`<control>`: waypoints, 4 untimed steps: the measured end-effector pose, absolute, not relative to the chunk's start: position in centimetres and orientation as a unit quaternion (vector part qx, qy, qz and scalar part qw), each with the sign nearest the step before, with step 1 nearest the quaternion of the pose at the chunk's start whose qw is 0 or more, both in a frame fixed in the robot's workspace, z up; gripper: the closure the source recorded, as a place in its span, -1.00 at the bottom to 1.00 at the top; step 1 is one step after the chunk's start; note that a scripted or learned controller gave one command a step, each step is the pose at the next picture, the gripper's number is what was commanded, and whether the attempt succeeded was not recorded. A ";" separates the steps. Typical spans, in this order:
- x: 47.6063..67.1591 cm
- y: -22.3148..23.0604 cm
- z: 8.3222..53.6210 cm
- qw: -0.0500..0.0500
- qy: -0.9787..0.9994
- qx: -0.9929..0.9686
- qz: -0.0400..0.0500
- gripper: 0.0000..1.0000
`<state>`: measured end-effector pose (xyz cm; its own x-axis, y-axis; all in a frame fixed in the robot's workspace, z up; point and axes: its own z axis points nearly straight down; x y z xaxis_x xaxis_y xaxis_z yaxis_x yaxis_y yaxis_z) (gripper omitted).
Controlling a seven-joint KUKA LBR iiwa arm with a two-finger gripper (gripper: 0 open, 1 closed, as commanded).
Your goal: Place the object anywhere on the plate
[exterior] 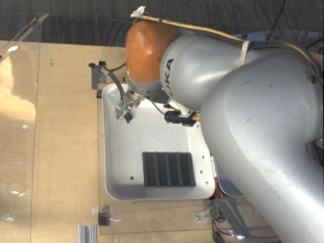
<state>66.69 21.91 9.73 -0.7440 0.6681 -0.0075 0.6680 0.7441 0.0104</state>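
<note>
Block (168,168), black and ribbed, lies flat well apart from the claw (124,110). If the claw is released or clenched, I cannot tell. It hangs over the far left corner of the bin (114,184); the block is in the near part.

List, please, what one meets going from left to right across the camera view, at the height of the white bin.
Bare wooden bench → white bin → black ridged block inside it → big grey arm.
</note>
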 end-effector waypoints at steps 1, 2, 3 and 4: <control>57.8 21.6 9.5 0.008 0.924 0.383 0.008 1.00; 63.1 22.1 25.2 0.005 0.992 0.124 0.003 1.00; 60.6 22.8 14.0 0.001 0.917 0.398 0.002 1.00; 65.6 22.6 21.2 0.003 0.923 0.385 0.003 1.00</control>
<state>65.64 22.65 21.16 -0.7035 0.7107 -0.0031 0.7106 0.7035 0.0083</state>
